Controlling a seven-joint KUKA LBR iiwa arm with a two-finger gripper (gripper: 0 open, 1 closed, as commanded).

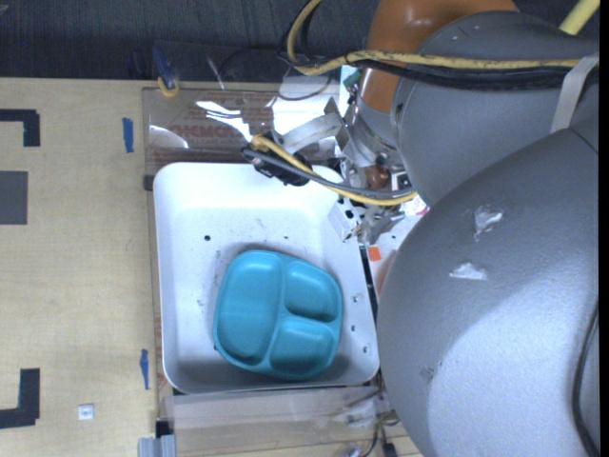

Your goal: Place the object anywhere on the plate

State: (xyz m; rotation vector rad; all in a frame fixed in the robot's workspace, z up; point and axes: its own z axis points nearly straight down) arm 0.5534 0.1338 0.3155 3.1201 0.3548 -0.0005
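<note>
Bench (76, 284): pale wood takes the left of the camera view, marked with two black tape brackets and one dark grey square along its left edge.
Blue tape: two short strips (127, 133) lie on the wood just left of the bin, one by its far end and one by its near end.
White bin (181, 255): one shallow bin shows in full, and its right rim runs under the arm.
Clear sheet (219, 122): a shiny plastic panel lies along the bin's far rim and catches a hard glare.
Plate (278, 314): one blue plate with three compartments lies flat in the near half of the bin, and all three hold nothing.
Cables: one yellow cable (314, 171) and one black lead cross the bin's far right corner.
Gripper (366, 219): it hangs over the bin's right rim, up and to the right of the plate and apart from it; brackets and cables crowd it, so its grasp cannot be read.
Orange patch (373, 253): a small scrap of colour sits just below the gripper; what it is cannot be told.
Arm (495, 284): one grey arm with an orange band covers the right of the view and blocks everything beyond the bin's right rim.
</note>
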